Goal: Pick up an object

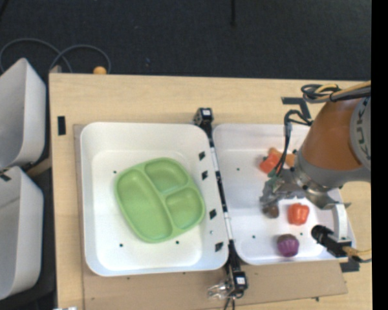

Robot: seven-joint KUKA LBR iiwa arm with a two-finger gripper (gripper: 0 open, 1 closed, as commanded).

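While a small brown object (269, 210) lay in the right bin (246, 173), beside an orange pepper (298, 213), the claw (272, 196) hung right over it; a straight, centred descent looked wisest.

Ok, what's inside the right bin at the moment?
In the right bin: an orange piece, a small orange-red pepper, a purple item, a dark object at the gripper. The arm hides the bin's far right.

The light was even and bright from above; the white bins (142, 250) were nearly overexposed, shadows were soft, and the picture was slightly blurred.
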